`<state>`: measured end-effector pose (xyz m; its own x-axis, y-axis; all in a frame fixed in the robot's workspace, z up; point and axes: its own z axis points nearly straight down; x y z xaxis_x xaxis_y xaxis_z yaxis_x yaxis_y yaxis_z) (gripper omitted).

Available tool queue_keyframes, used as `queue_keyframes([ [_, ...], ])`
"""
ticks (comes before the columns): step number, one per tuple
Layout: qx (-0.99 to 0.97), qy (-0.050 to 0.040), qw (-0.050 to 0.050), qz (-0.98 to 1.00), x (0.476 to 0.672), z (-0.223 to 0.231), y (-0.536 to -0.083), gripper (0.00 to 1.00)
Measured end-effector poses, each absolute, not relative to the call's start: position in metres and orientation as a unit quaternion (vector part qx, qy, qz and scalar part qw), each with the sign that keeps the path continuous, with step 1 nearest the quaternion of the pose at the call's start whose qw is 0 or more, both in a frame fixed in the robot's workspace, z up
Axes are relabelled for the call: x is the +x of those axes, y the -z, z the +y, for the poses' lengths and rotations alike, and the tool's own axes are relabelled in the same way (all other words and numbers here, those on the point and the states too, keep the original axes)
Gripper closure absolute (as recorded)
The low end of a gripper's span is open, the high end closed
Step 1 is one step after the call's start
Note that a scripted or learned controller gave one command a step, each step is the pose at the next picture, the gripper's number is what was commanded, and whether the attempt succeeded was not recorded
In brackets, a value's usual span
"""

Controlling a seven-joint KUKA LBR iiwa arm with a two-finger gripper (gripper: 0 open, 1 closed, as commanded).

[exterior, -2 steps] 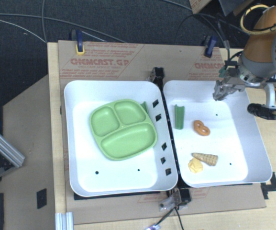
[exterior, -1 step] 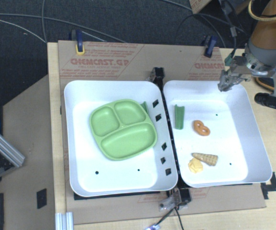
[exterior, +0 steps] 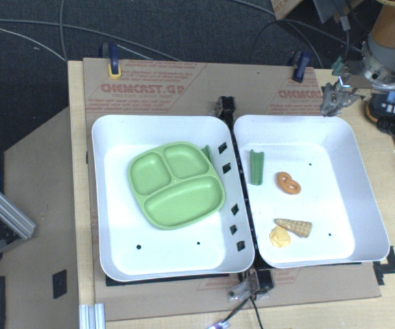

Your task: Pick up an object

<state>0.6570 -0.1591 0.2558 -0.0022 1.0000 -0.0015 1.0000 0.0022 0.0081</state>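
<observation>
Two white bins sit side by side on my bench, and from the overhead camera I can see the left bin (exterior: 108,204) carrying a green divided plate (exterior: 176,184), three compartments, lying flat and turned a little askew near the bin's middle. A small dark green piece (exterior: 207,153) pokes out just past the plate's upper right rim, against the divider side; I cannot tell what it is. Over in the right bin (exterior: 361,204) I count four small things, all lying loose on the floor. A green stick-shaped block (exterior: 256,167) lies near the left wall, long axis running up and down the view. Right of it, apart from it, is an orange pretzel-shaped toy (exterior: 288,183). Lower down lie a tan ridged cone (exterior: 294,227) on its side, tip pointing left, and a yellow lumpy piece (exterior: 279,236) just below and touching or nearly touching the cone's left end. Any of these could be the object to pick; none is lifted. My gripper (exterior: 332,99) hangs at the upper right, beyond the far right corner of the right bin, over the cardboard-coloured bench board (exterior: 156,84) rather than over the bin floor, well apart from every object. Its fingers are small and dark against the clutter there, so I cannot tell whether they are spread or closed; I see nothing between them.
</observation>
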Motion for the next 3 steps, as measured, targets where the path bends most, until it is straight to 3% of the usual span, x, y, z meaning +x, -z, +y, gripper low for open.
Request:
queue_keyframes([
  [1, 0.707, -0.0014, 0.002, 0.707, 0.658, -0.159, -0.287, 1.00],
  [3, 0.705, -0.0002, -0.001, 0.709, 0.653, -0.043, -0.272, 1.00],
])
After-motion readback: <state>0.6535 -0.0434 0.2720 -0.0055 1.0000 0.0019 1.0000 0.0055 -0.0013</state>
